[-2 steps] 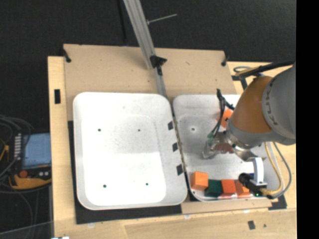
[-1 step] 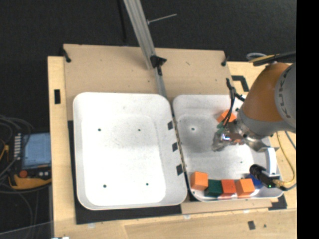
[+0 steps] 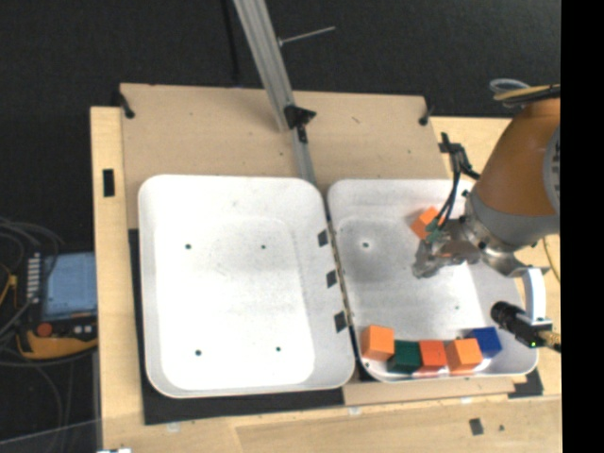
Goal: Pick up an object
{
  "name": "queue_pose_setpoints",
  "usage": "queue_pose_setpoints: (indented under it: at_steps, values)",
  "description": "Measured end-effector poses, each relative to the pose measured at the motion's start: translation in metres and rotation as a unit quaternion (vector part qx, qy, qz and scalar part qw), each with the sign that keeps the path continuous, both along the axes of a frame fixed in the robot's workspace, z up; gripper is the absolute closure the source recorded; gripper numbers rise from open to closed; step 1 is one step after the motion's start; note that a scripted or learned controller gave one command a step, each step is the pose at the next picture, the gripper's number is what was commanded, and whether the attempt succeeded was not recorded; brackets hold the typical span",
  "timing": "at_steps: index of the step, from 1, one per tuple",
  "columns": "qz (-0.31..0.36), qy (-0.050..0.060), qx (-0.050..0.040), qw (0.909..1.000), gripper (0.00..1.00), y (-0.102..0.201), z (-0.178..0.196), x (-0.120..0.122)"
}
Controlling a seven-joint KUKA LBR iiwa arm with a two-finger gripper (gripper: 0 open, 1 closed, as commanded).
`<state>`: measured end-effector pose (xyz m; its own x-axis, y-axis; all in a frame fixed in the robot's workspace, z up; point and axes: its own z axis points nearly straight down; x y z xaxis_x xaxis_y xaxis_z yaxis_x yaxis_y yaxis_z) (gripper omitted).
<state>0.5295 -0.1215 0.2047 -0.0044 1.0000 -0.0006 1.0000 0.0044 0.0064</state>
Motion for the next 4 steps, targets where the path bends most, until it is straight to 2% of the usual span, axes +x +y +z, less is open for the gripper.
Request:
queue_pose_setpoints:
  at_steps: [1,4]
  values:
    - [0.000,-0.001,-0.0002,1.0000,1.00,-0.001,0.045,0.002]
    - [0.001,0.002,-0.0001,1.0000,1.00,0.154,0.054,0.075]
